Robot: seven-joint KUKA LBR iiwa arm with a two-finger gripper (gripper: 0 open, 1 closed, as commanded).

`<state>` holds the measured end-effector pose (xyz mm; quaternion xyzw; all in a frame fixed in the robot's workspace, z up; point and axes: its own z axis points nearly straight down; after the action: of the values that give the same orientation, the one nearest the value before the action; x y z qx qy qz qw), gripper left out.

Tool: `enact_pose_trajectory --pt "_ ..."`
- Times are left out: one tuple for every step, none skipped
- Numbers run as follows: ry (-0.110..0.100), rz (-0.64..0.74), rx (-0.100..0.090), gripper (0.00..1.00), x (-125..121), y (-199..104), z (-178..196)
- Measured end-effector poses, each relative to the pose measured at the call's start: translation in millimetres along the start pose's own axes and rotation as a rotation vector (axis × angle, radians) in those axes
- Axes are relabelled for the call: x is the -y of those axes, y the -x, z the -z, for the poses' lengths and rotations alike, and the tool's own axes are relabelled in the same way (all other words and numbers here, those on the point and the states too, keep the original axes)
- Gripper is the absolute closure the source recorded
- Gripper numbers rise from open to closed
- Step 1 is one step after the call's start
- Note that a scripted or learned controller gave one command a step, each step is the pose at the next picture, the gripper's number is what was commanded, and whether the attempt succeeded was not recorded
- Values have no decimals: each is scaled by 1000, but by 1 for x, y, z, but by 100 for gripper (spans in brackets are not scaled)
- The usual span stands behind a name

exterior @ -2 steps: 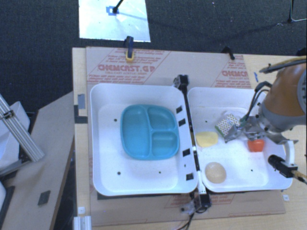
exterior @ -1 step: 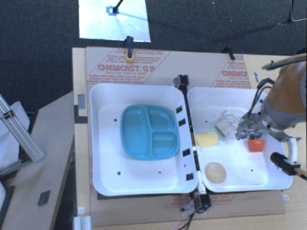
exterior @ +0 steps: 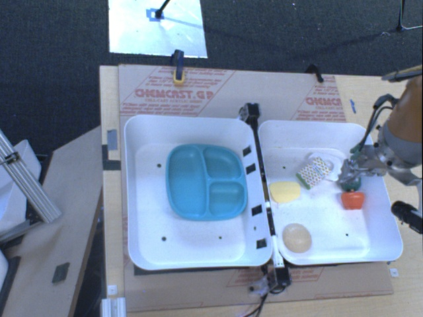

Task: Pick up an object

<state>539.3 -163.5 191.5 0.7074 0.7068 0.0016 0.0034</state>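
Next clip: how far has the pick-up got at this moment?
Done: the grey arm's tool has reached the right white bin and sits right above the small orange-red object. In hand: nothing visibly; that object looks to rest on the bin floor. Left: grasp and lift. The yellow flat piece, checkered packet and tan round object lie untouched.

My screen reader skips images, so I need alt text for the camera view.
A grey arm's gripper hangs just above a red-orange object in the right bin, which also holds a green-patterned packet, a yellow piece and a tan round object. The left bin holds a blue divided plate.
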Motion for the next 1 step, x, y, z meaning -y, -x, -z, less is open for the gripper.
enact_pose_trajectory --pt "1 5 0 100 -2 1 46"
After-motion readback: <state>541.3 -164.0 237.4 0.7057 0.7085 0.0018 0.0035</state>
